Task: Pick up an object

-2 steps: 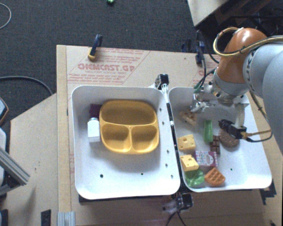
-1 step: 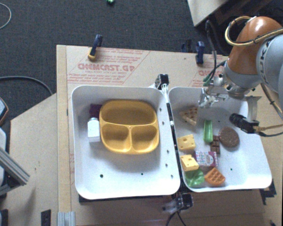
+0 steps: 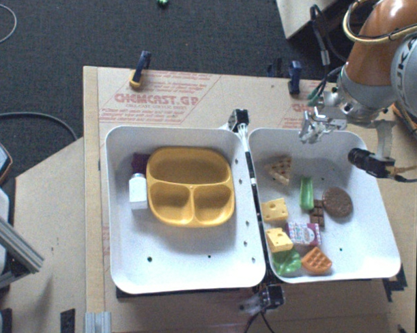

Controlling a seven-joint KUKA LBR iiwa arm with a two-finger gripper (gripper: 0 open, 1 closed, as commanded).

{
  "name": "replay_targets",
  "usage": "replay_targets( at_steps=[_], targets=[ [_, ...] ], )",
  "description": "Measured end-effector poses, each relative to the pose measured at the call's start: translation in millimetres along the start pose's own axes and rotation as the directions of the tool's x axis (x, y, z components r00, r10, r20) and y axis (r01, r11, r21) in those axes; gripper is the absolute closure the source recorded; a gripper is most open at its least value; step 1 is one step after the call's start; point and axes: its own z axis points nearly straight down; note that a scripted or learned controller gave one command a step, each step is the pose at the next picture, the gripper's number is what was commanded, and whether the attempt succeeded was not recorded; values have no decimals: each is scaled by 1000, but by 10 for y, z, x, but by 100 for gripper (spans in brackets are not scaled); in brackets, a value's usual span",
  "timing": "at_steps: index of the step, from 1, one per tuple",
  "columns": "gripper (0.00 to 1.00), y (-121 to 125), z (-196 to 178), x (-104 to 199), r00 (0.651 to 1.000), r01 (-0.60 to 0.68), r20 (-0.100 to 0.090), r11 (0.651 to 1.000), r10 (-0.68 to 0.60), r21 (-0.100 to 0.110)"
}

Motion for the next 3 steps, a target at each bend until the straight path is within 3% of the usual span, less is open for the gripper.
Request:
replay_targets(
  at_steps=[1, 2, 3],
  targets=[
    [100, 10, -110, 2, 1000, -1, 0, 1000, 1, 3],
    [100, -532, -205, 131, 1000, -3, -2, 1000, 3, 10],
    [100, -773, -135, 311, 1000, -1, -3, 1000, 1, 12]
  ],
)
